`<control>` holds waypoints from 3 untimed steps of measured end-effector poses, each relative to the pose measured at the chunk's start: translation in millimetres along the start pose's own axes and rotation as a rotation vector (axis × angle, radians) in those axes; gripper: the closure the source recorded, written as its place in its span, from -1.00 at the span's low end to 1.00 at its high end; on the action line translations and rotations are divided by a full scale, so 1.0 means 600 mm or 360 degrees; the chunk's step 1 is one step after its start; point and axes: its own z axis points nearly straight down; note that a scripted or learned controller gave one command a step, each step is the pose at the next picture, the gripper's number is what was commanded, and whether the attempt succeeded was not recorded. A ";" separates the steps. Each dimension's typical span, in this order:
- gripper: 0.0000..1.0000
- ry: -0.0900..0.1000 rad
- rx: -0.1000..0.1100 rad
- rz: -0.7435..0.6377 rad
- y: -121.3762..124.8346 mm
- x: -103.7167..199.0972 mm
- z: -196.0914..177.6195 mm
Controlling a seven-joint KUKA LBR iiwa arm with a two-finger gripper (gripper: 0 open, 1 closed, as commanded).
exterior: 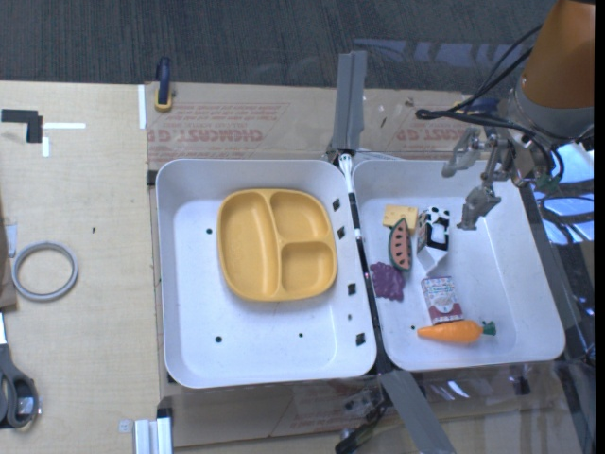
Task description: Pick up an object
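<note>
The right bin (pixel 529 282) holds several small items: a yellow cheese wedge (pixel 398 217), a watermelon slice (pixel 403 245), a black-and-white toy (pixel 435 227), a purple grape bunch (pixel 386 280), a red-and-white pouch (pixel 440 301) and an orange carrot (pixel 453 331). My gripper (pixel 460 194) hangs above the bin's upper right part, just right of the black-and-white toy. It is open, with nothing between its fingers. The orange-banded arm reaches in from the top right.
A yellow divided plate (pixel 277 244) lies in the left bin (pixel 189 329). On the wooden bench to the left are a grey tape ring (pixel 43 270) and scissors (pixel 14 400). A clamp (pixel 164 85) sits at the back. Cables trail by the arm.
</note>
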 end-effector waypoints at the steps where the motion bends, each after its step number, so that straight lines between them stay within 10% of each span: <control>1: -1.00 -0.0034 -0.0002 0.0584 -0.004 0.003 0.216; 2: 1.00 -0.0034 0.0000 0.0580 -0.003 0.001 0.204; 3: -1.00 -0.0033 -0.0001 0.0581 -0.003 0.001 0.204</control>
